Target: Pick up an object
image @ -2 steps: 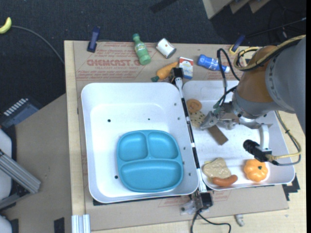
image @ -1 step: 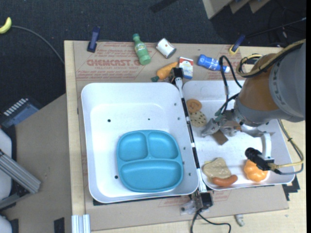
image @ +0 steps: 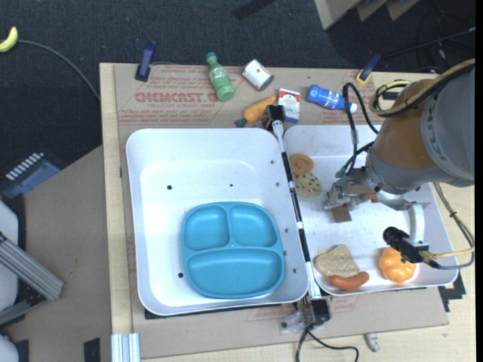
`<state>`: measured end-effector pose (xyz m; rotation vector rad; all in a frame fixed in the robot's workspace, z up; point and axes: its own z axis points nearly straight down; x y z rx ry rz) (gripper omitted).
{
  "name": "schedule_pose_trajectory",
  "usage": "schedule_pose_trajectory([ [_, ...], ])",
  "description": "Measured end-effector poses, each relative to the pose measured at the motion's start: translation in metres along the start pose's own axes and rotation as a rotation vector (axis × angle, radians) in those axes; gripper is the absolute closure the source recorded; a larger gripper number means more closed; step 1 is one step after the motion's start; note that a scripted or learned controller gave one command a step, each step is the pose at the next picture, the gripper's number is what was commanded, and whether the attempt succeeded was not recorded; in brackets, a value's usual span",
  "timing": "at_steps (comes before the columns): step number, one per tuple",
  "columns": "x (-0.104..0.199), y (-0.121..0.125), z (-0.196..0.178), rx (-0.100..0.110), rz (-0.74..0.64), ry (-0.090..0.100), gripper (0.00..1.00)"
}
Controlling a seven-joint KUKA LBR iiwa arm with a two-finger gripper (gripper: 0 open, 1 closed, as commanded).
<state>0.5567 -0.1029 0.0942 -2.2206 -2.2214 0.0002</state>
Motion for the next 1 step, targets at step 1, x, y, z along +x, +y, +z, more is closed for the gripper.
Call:
schedule_pose_trajectory([
  [1, 0.0675, -0.0039, -0.1060, -0.003, -0.001, 0.000, 1.00],
])
